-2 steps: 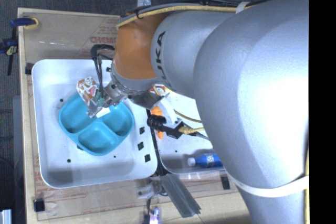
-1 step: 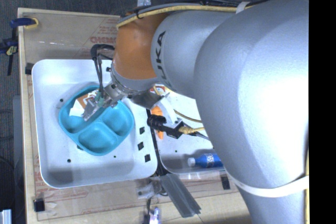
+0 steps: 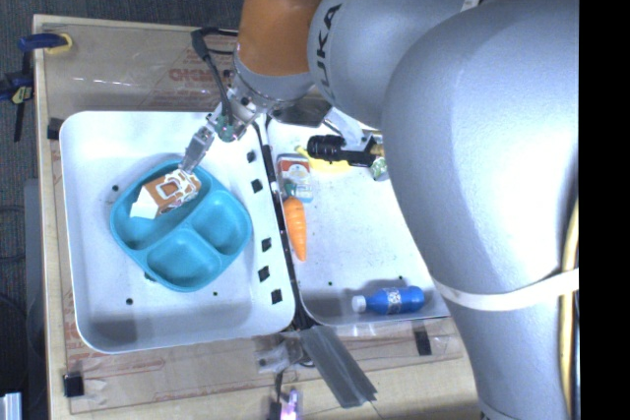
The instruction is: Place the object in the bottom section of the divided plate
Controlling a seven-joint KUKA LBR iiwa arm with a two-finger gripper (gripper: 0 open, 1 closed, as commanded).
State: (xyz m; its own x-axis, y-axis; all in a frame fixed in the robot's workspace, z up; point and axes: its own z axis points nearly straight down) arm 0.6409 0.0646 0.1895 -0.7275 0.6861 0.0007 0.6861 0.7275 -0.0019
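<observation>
Pale tabletop (image 3: 118,49) carries two shallow white bins side by side. The gripper (image 3: 189,160) hangs over the first bin (image 3: 94,310). It reaches in at a slant from the view's upper right, and its tip is above the upper rim of the blue divided plate (image 3: 123,229).

Object (image 3: 169,192): a small brown, white and orange packet. It lies in the plate's upper compartment, just below and to the left of the gripper tip. Its long axis runs lower left to upper right, roughly in line with the gripper's slant. The brown end points toward the gripper and the white end away from it.

Bottom section (image 3: 185,263): lies beyond the object, farther from the gripper, its blue floor in plain view.

Edges and room: the plate sits mid-bin. White bin floor is open on the sides facing away from the gripper. The plate's rim on the gripper's side lies near the wall between the bins.

Gripper state: released or clenched cannot be told. The tip is at the packet's near end, touching or just above it. No grasp can be confirmed.

Second bin (image 3: 345,251): on the arm's side, behind the gripper. It holds a carrot (image 3: 295,229) close to the dividing wall and a blue bottle (image 3: 391,300) farther off.
</observation>
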